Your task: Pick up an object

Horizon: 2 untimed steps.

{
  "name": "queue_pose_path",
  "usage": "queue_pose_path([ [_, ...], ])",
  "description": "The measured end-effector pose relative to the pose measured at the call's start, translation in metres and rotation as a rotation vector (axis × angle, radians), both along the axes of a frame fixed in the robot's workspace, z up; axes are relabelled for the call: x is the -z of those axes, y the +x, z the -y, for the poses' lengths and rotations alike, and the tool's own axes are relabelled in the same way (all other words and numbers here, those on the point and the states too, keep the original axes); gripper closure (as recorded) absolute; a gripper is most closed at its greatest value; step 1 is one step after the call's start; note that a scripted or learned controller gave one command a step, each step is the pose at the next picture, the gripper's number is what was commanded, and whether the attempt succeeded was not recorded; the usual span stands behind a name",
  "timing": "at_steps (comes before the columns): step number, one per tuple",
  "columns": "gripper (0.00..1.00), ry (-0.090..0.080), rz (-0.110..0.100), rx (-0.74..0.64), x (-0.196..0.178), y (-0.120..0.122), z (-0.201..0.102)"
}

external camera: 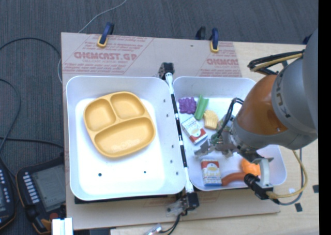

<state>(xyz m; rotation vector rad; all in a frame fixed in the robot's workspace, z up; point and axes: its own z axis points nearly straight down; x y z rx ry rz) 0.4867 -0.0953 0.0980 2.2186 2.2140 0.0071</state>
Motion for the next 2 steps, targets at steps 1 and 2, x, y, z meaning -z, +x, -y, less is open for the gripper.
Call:
queue_pose_path([
  [1,1.0,0.0,0.0,-0.001,-0.0095,0.0004,-0.0002],
  [2,0.0,0.0,0.0,0.0,-0.0094,0.0004,-0.0002],
])
